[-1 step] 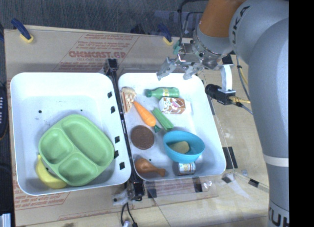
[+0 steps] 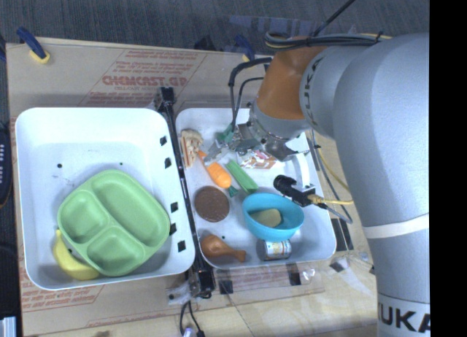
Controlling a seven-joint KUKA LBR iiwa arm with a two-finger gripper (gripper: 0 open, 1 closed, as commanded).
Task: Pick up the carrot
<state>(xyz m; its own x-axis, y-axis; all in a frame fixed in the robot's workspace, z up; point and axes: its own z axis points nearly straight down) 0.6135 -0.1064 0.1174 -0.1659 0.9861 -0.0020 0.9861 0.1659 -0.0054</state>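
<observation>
Overhead, the grey arm (image 2: 365, 109) reaches into the right bin (image 2: 325, 244), its jaws (image 2: 232, 141) low near the carrot (image 2: 218, 175).

Landmark: the carrot, lying loose in the right bin. The left bin (image 2: 36, 131), holding a green divided plate (image 2: 113, 220), sits well left of it. A blue bowl (image 2: 273, 216) lies right and below; a brown disc (image 2: 211, 203) just below; a green stick (image 2: 241, 175) touches its right side. The jaws hang just above it; their opening I cannot tell.
</observation>
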